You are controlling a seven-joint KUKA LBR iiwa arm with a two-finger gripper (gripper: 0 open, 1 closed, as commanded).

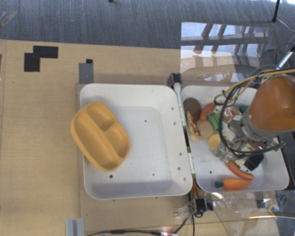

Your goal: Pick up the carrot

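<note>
Arm (278, 104): a rounded orange band is seen above a grey wrist; black and yellow cables are looped alongside.

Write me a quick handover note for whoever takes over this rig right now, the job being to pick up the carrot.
Tool: low inside the right bin, among the toy food; the arm above hides whether it is open or shut, and nothing can be seen held in it.
Carrot: lying flat near the right bin's front edge, green end pointing left, just in front of the tool and beside a red-orange sausage-like piece.
Left bin: holds a yellow divided plate.
Done: arm is down in the right bin near the carrot.
Left: grasp the carrot and lift it; it is not yet picked up.
</note>
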